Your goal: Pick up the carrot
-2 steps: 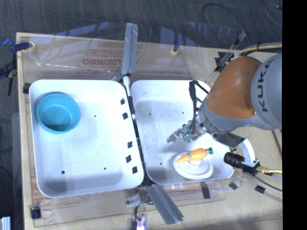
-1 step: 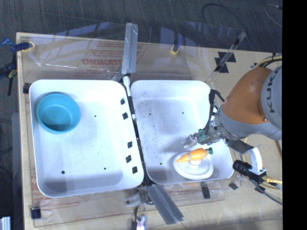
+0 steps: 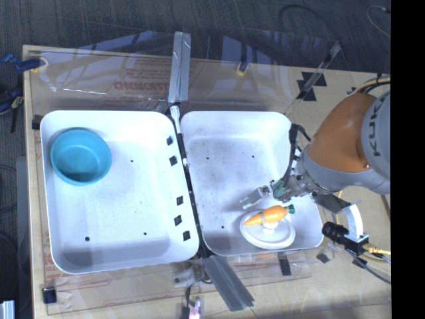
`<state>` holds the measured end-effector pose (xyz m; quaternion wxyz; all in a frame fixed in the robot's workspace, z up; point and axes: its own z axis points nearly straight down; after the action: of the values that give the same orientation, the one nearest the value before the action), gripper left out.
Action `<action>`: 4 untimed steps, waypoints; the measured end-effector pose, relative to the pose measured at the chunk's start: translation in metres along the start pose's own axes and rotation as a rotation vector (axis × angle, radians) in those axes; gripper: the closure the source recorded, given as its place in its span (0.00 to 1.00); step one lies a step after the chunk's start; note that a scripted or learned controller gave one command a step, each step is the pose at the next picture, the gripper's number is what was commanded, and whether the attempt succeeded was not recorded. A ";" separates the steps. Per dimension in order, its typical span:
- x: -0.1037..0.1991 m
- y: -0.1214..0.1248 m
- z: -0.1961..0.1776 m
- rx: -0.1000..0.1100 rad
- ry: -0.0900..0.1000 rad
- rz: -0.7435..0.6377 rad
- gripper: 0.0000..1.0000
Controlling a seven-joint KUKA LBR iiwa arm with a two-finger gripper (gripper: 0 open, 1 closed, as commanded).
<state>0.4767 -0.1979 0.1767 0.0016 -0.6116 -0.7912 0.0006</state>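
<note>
Nearest, the carrot (image 3: 267, 214) is seen lying on a white lid (image 3: 267, 232), just below the end effector (image 3: 269, 192), whose spread cannot be told.

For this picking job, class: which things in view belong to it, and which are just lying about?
Belong to the job:
carrot, resting on the white lid
gripper, just above the carrot
right bin

Just lying about:
white lid
blue bowl
left bin
</note>
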 end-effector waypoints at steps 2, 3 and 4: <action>-0.012 -0.001 0.075 -0.003 -0.001 -0.286 1.00; 0.030 0.009 -0.008 -0.003 -0.003 -0.007 1.00; 0.030 0.009 -0.008 -0.003 -0.003 -0.007 0.00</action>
<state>0.4777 -0.1671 0.1852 -0.0004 -0.6089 -0.7933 0.0001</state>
